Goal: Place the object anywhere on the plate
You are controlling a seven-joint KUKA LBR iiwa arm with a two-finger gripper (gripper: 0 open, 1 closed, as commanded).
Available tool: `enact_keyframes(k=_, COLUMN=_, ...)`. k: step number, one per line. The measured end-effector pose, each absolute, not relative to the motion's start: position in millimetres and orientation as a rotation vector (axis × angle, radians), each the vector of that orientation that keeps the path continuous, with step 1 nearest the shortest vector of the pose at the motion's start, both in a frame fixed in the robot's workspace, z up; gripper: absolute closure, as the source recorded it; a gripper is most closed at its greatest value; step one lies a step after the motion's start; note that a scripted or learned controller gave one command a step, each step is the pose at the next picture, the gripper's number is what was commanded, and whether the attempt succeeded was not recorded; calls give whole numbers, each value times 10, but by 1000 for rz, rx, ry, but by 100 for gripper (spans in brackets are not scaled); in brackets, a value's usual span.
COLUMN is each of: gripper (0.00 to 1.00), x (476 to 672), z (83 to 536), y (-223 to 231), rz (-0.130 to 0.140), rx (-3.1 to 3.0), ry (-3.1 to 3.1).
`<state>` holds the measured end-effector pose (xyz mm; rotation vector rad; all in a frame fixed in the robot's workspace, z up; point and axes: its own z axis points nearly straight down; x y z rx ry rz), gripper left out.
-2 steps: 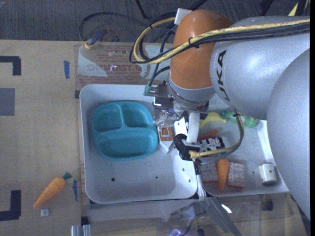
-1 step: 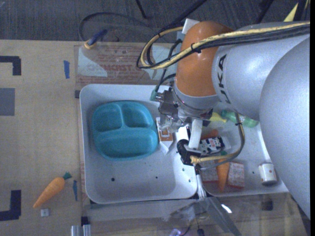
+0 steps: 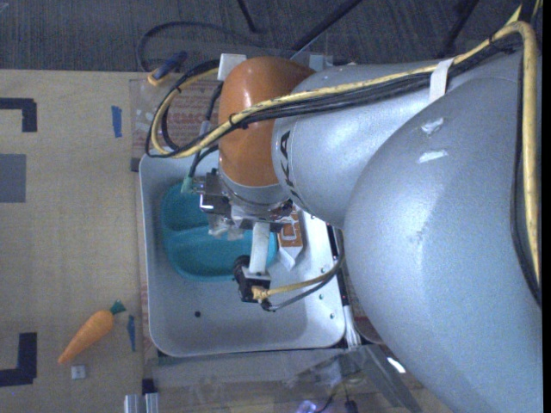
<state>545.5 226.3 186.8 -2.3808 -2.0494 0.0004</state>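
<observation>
Dark grey carpet (image 3: 103,7) runs along twelve o'clock, crossed by thin black stand legs (image 3: 241,3); a pale wooden benchtop (image 3: 69,231) with black tape marks (image 3: 19,114) fills nine o'clock

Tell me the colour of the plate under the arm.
Teal blue; the plate shows in the camera view, inside the white bin, partly covered by the arm.

Robotics lab, large grey industrial arm (image 3: 413,188) with bundled cables (image 3: 284,101) at three o'clock, plywood bench (image 3: 69,231) with black and blue tape markers (image 3: 116,120) at nine o'clock, tripod legs (image 3: 241,3) on dark carpet (image 3: 103,15) at twelve o'clock
</observation>
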Motion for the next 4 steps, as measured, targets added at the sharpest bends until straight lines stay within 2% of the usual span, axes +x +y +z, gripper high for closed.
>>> enact_keyframes(k=1, gripper=100, x=5259, z=2206, y=2157, rz=1, rx=-2409, ry=-2017)
enact_keyframes(k=2, gripper=100, x=5343, z=2263, y=1902, rz=-1, rx=-2334, ry=-2104)
enact_keyframes(k=3, gripper=100, x=5838, z=2021, y=1515, rz=0, rx=-2305, ry=-2136)
enact_keyframes(k=4, gripper=100, x=5424, z=2335, y=2046, rz=0, rx=-2266, ry=-2175)
